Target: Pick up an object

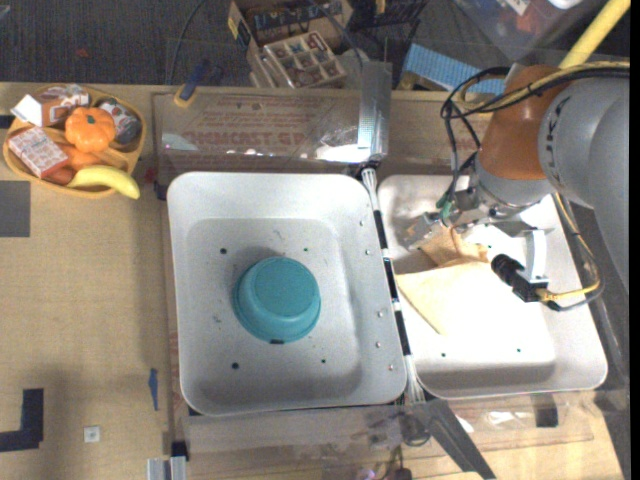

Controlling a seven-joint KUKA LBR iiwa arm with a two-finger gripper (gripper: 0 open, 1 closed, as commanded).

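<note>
Hovering jaws [432,226] over tan sheet [443,290]

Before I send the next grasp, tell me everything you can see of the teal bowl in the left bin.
The teal bowl is round, plain and matte, plastic by the look of it. It seems to sit upside down, its flat circular base facing up and its wider rim on the floor of the left bin, though I can't be sure. It lies near the bin's middle, apart from every wall. Nothing touches it; the gripper is over the right bin.
</note>
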